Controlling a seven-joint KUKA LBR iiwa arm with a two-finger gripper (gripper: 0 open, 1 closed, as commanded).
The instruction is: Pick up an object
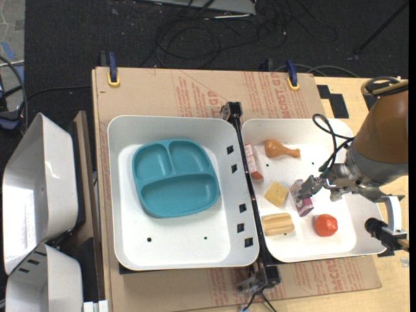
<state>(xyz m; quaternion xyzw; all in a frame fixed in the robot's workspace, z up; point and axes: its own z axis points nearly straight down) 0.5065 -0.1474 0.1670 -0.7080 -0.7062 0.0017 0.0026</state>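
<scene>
My gripper (303, 191) hangs low over the middle of the right bin (338, 132), reaching in from the right under the grey and orange arm (383, 135). A small purple object (304, 206) lies right at the gripper's tip, partly hidden by it. Whether the gripper touches or holds it is not visible. Around it lie a yellow cheese block (276, 194), a tan bread roll (277, 223), a red tomato (325, 224), an orange drumstick (281, 150) and a red and white item (252, 163) by the left wall.
The left bin (123, 239) holds a teal divided plate (175, 177). A black divider with clips (242, 194) runs between the bins. Cables hang from the arm over the right bin's far right. White boxes (39, 181) stand left of the bench.
</scene>
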